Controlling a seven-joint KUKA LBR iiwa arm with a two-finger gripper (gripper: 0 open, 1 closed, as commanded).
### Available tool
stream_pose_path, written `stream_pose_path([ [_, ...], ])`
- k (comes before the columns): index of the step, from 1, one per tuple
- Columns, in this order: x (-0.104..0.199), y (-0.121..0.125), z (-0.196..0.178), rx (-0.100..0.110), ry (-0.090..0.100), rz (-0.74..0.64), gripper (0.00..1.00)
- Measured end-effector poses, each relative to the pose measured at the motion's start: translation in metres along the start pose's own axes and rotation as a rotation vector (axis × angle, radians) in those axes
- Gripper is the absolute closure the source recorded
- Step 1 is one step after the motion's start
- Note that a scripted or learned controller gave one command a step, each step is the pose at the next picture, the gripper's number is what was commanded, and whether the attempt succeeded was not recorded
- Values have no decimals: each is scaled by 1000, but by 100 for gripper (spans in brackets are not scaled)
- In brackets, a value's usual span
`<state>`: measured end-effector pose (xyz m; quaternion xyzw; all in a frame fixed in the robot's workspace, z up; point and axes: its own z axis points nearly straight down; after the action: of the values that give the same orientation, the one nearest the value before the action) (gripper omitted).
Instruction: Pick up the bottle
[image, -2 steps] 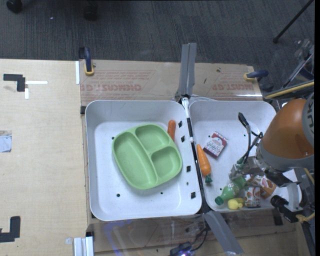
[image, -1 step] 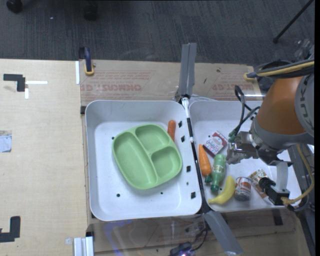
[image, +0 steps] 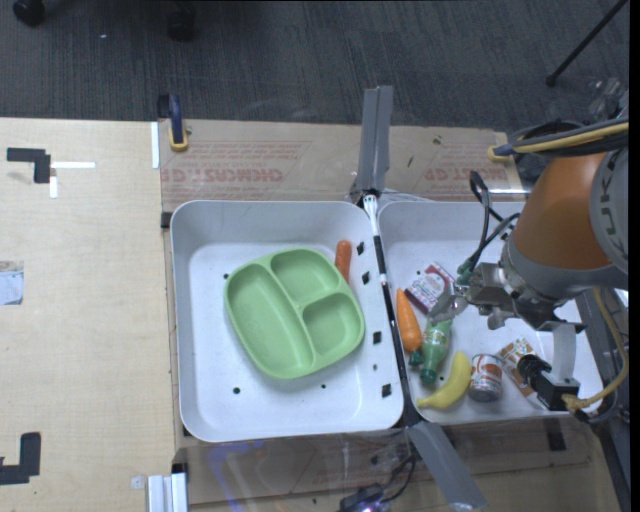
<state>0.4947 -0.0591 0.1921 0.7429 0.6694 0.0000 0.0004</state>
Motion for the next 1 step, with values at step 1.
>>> stream_pose_path([
  [1,-31,57,100,1,-1,28,0],
])
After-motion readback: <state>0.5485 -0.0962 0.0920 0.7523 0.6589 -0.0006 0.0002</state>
